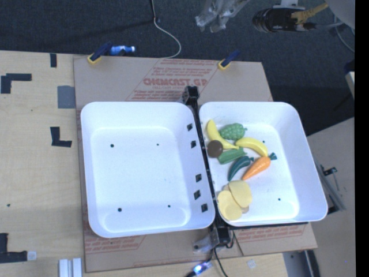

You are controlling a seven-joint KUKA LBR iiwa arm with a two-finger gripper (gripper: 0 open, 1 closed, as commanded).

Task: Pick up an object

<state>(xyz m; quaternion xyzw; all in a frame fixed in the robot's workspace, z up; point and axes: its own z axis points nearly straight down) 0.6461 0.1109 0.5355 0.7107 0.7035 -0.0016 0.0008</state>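
The right bin holds a cluster of toy food near its left wall. Two yellow bananas lie there, one along the divider. Beside them are a green leafy piece, a brown round piece, a dark green vegetable, an orange carrot and pale yellow rounded pieces at the front. My gripper hangs high beyond the bench's far edge, well away from the bins, with nothing seen between its fingers.
The left bin sits beside the right one, with a black hinge strip between them. Both rest on a cardboard sheet with blue and yellow clamps at its far corners. A white cable trails across the dark floor.
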